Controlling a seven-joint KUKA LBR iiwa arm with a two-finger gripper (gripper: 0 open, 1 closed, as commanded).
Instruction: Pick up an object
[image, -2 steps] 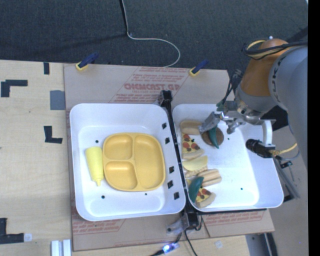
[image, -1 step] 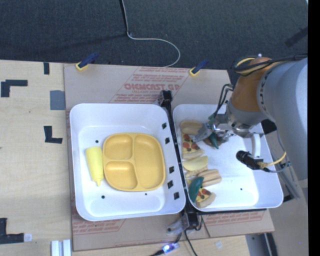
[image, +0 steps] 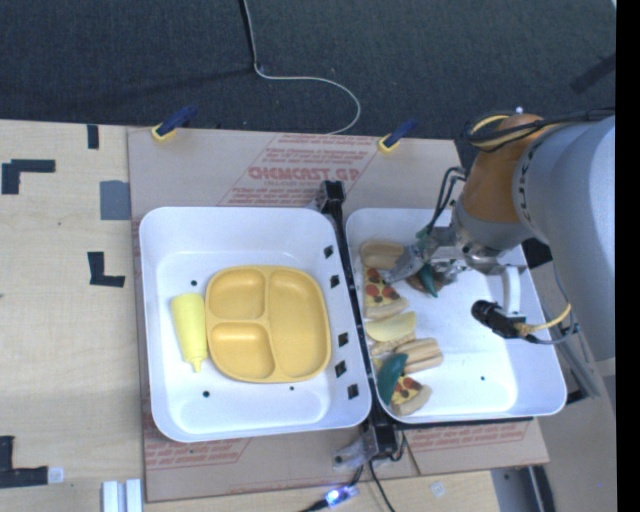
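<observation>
Claw (image: 418, 268) of mine low in right bin (image: 500, 385), finger state I cannot tell, pizza slice (image: 381, 290) just left of it.

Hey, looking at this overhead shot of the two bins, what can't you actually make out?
- Tool: small and dark against the toy food in the right bin; whether it grips anything is unclear.
- Toy food pile: pieces overlap along the bin's left wall, so separate items are hard to tell.
- Arm: cut off by the right edge.

Red print, upside down, on cardboard sheet (image: 290, 175) behind bins – too blurry to read.
</observation>
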